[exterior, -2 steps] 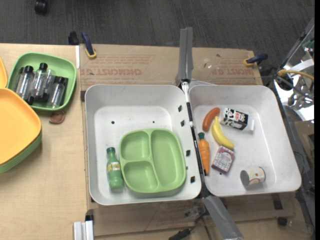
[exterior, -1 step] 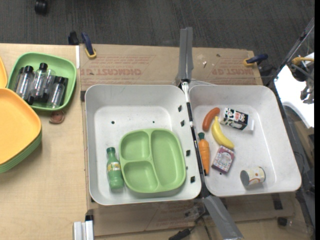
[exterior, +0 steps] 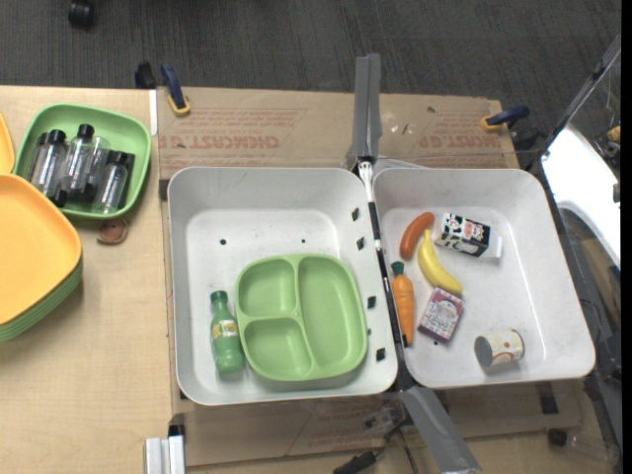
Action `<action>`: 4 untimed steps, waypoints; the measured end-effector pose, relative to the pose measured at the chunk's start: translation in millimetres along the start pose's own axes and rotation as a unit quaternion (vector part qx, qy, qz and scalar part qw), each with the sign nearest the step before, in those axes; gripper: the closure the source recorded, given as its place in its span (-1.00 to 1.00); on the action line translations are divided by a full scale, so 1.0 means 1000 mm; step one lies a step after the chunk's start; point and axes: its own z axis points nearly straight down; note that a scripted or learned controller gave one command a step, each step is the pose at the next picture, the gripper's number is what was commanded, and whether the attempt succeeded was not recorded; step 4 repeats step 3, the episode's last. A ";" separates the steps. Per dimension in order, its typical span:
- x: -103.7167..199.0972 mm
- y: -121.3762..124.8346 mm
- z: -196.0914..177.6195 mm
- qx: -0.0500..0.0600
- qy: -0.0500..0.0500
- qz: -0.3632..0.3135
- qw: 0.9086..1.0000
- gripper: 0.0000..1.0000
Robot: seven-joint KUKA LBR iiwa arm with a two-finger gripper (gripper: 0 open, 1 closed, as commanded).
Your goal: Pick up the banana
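**Banana lies in the right bin among the other items**

The banana (exterior: 436, 266) lies in the right bin (exterior: 553, 294), in its left half, running at a slant. Touching its upper end is a red-orange sausage (exterior: 416, 233); just beside that same end, on the far side, lies a black-and-white milk carton (exterior: 463, 235). Below the banana rests a small purple packet (exterior: 440, 316), and a carrot (exterior: 403, 302) lies along the bin wall next to it. A small cup (exterior: 501, 348) lies on its side well apart from the banana, toward the bin's near corner. The gripper's state cannot be told. The left bin (exterior: 197, 215) holds a green divided tray (exterior: 299, 316) and a green bottle (exterior: 225, 332).
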 end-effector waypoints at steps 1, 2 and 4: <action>0.017 0.004 -0.036 0.000 -0.001 0.033 0.999 1.00; 0.083 0.021 -0.084 0.000 -0.001 -0.003 1.000 1.00; 0.066 0.017 0.081 0.000 0.000 0.028 1.000 1.00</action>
